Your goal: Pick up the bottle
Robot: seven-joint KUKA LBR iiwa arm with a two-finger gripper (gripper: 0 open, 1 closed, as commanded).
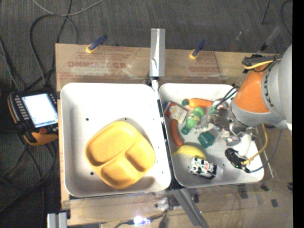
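Camera view places the green bottle (192,119) in the right bin (247,177), near its far edge, long axis tilted toward the carrot (202,101). The hand (219,117) hovers just right of it; its opening cannot be judged.

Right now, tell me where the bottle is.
The green bottle lies in the right bin, near its far side, between the red-and-white packet on its left and the gripper on its right, just under the carrot.
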